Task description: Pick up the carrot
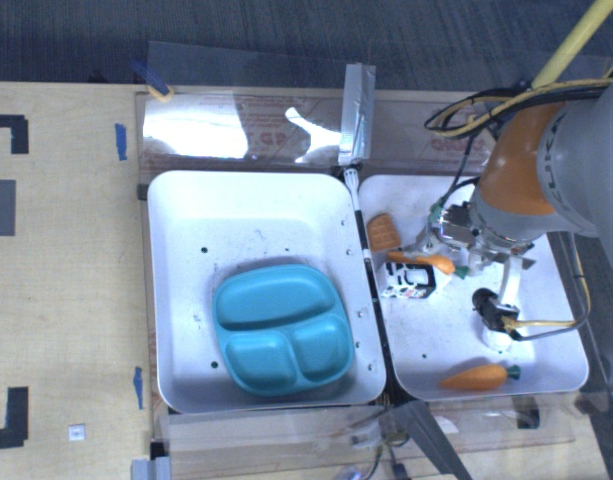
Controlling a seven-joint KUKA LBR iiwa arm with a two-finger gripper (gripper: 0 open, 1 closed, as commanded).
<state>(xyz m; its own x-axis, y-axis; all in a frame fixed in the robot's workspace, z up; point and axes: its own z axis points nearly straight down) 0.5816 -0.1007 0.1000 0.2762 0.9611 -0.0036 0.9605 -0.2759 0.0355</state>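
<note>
Operator: Carrot position?
Spotter: Lying by the right bin's near edge (green end pointing right).
Operator: Gripper?
Spotter: Above that bin's far half, well apart from the carrot; open or closed, I cannot tell.

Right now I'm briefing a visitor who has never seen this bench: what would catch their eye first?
The large blue divided plate in the left bin stands out most against the white. Next comes the orange band on the grey arm reaching over the right bin. The carrot lies alone by that bin's near edge.
</note>
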